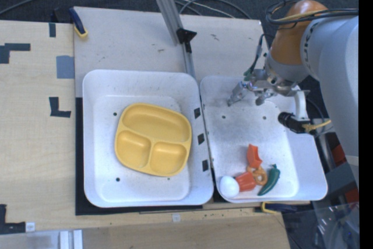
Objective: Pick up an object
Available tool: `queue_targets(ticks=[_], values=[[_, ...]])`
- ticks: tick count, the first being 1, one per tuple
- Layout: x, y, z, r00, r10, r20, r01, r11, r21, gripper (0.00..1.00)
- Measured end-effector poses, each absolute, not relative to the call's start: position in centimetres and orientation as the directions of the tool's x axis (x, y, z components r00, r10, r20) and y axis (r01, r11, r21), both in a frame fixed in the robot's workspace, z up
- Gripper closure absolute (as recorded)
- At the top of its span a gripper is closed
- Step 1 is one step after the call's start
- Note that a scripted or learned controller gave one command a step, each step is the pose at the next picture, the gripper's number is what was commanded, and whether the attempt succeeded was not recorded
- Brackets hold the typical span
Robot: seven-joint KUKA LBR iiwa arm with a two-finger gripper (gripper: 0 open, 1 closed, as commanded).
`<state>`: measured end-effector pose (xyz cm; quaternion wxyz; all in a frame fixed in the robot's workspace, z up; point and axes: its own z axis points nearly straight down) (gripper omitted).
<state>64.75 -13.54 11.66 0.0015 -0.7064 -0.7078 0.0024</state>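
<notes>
Grey casing and an orange band mark the arm (315,38), which comes in from the right edge of the view and bends down over the far part of the right bin (233,125). Its wrist points toward the left, and the gripper (247,94) hangs near that bin's far edge, with two thin fingers (234,96) splayed apart and nothing between them. Whether the tips touch the bin floor or hover just above it is hard to judge from this slanted angle. Much of the arm's upper body is cut off by the right edge, and the wrist fittings with their cables blur into a dark cluster just beside the gripper. In the near part of the right bin, well apart from the gripper, lies a small heap of things: a white egg-shaped object (229,186) at the near left corner, an orange-red piece (253,155) upright behind it, another orange piece (246,181) touching the egg shape, a small yellowish ring-like item (260,175) that is too small to name, and a green pepper-like object (270,180) toward the right. In the left bin (99,125) a yellow divided plate (153,139) with three compartments sits near the middle. A metal pole (165,0) slants across the bench (35,96) to the far edge between the bins.
</notes>
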Motion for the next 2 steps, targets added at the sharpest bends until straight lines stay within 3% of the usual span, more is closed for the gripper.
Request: queue_targets(ticks=[1, 2], values=[[64.7, -13.5, 8.7, -0.003, 1.0, -0.002, 1.0, 0.003, -0.003, 0.0], [64.8, -13.4, 9.9, -0.004, 1.0, -0.002, 1.0, 0.004, -0.002, 1.0]])
